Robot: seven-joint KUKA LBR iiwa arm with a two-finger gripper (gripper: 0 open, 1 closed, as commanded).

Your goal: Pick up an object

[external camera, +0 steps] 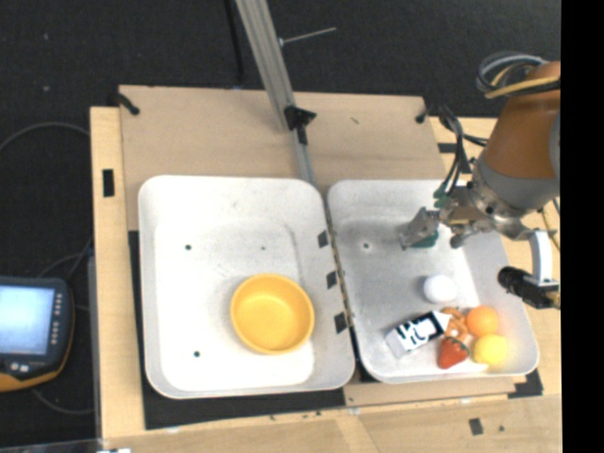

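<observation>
I hold the gripper (422, 231) above the right bin (377, 281), cannot tell its finger spread, and should centre over the white ball (439, 288) before descending.

One fixed camera, high above the bench, looking down at a slant. Far edge of the light wooden bench top (236, 121) runs near the upper part, near edge at the bottom. Both shallow white plastic bins sit mid-frame: left bin (179, 225) and right bin (377, 206), fully in view. Distant enough to take in dark floor around the bench. The grey arm with orange band (519, 149) enters from the right edge.
</observation>
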